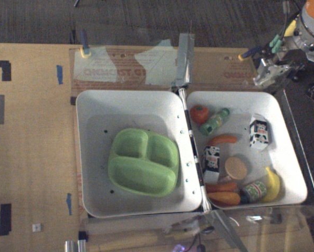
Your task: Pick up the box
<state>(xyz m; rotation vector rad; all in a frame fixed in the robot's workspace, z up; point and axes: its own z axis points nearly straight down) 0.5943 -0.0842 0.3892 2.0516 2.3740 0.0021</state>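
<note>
The gripper [271,72] hangs at the upper right, outside the bins, just past the back rim of the right bin [296,156]; its metal fingers sit over the brown bench and I cannot tell whether they are apart or together. The orange band of the arm [313,4] peeks in at the top right corner.

Room to move: the back right part of the right bin is bare white floor, and there is open floor around the box. The front of that bin is crowded.

The box [259,132], a small white carton with black cow patches and a peaked top, lies in the right bin near the right wall, in front of the gripper and well apart from it, touching nothing.

A second cow-patterned carton [211,158] leans against the divider wall. Near it: a red tomato [199,113], a green bottle [216,121], an orange sausage shape [223,139], a tan round disc [236,168], two carrots [223,192] at the front rim, a can [254,190] and a yellow banana [273,184] curled in the front right corner.

The left bin [89,151] holds a smooth green divided plate [143,161], rounded at its corners, with bare floor all round it.
</note>
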